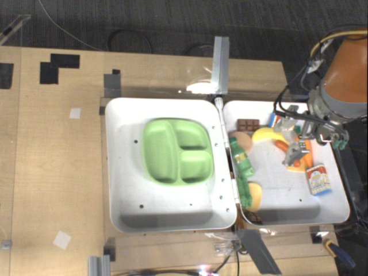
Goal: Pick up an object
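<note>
1. The counter (52, 171) is pale wood and fills most of the frame; dark carpet (144, 10) runs along the top edge, crossed by a thin cable.
2. Black square marks sit at the upper left of the counter, and small white patches lie on its left side.
3. The left bin (123, 211), white and shallow, takes the centre of the frame. It holds a green divided tray (175, 151), lying flat near the bin's middle.
4. The right bin (333, 209) lies just beside it, right of centre, with a metal post (221, 62) rising above the seam between them.
5. The arm (345, 73), grey with an orange band, enters from the upper right and hangs over the right bin's upper right part.
6. The jaws (298, 154) point down among the objects; whether they are wide or narrow I cannot tell.
7. In the right bin: a green bottle (242, 165) along the left wall, a yellow banana (265, 135) near the top, a brown chocolate bar (248, 124) at upper left, an orange piece (305, 154) touching or just beside the jaws, a small carton (318, 180) at right, and a yellow round item (255, 194) at lower left.
</note>
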Available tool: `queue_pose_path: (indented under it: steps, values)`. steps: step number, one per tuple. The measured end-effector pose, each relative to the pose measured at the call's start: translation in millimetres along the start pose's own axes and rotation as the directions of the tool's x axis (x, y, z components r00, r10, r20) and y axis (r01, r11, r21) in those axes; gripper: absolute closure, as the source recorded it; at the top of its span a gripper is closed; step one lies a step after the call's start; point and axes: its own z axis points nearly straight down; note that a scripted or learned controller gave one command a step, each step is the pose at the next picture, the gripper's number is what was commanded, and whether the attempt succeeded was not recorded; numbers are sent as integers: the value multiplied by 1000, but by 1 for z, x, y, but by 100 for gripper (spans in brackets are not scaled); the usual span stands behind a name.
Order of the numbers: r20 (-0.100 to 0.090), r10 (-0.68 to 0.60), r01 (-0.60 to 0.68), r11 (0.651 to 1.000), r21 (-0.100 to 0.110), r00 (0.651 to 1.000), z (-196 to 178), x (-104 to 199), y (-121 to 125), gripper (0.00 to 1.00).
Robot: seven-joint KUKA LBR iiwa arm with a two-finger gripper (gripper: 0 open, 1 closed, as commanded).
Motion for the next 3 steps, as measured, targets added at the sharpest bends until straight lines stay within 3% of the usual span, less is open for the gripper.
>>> queue_pose_path:
  steps: [1, 2, 3]
  values:
    - [-9, -206, 206, 979, -3, 979, 122, 20, -72, 0]
    - [5, -346, 346, 938, 3, 938, 156, -24, -64, 0]
    - [3, -352, 352, 936, 5, 936, 155, 9, -99, 0]
